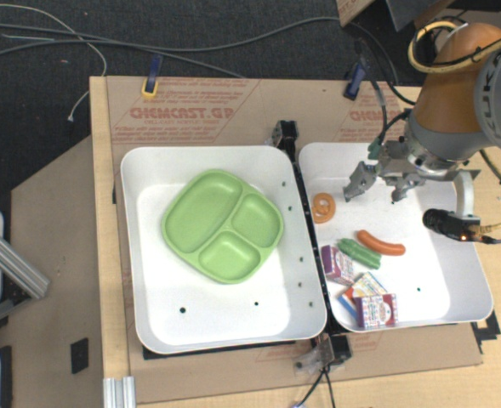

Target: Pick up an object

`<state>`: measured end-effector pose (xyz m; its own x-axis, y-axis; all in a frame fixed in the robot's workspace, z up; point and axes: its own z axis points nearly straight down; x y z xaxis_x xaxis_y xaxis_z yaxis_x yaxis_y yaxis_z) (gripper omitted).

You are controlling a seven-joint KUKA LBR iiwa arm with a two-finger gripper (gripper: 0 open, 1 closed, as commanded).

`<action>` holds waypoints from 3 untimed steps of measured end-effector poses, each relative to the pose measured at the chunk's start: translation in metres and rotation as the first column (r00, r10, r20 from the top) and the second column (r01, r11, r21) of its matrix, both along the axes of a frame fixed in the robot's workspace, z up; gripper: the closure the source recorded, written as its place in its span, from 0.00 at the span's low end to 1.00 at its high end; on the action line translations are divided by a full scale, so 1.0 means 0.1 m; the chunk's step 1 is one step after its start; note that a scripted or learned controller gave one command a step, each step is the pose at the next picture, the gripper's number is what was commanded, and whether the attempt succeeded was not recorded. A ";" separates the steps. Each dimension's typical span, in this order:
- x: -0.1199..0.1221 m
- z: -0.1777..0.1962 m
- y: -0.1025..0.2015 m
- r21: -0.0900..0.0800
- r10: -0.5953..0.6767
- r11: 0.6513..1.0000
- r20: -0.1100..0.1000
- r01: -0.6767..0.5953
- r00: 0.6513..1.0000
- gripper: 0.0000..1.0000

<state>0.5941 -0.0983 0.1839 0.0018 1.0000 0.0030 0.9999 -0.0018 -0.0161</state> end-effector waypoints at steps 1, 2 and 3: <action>0.03 0.08 0.00 -0.002 0.002 1.000 0.015 -0.002 1.000 0.00; -0.03 -0.36 -0.02 -0.001 0.001 1.000 0.009 -0.001 1.000 0.00; -0.10 -0.96 0.03 -0.001 0.001 1.000 0.010 -0.001 1.000 0.00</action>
